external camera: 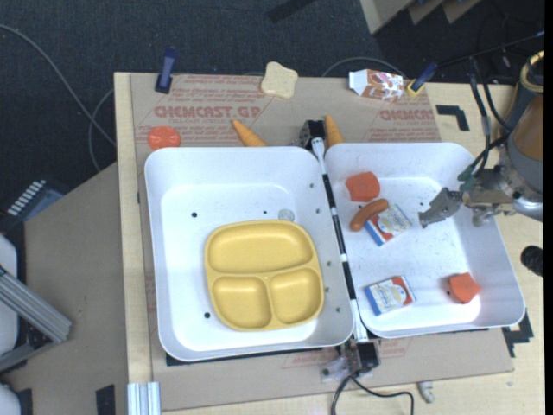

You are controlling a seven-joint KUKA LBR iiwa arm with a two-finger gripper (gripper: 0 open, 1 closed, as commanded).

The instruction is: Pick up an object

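Observation:
The right bin (484,232) holds a red block (363,186), a sausage (369,213), a small blue and white packet (391,222), a second packet (390,294) near the front, and an orange piece (464,288) at the front right. My gripper (455,213) reaches in from the right and hangs over the bin's right half, a little right of the sausage and the first packet. It stands open, its two fingers spread, with nothing between them.
The left bin (173,197) carries a yellow divided plate (263,273). On the cardboard behind the bins lie a carrot (248,134), a bread slice (278,79), an orange disc (162,137), a blue clip (165,69) and a small carton (377,84). Cables hang at the right.

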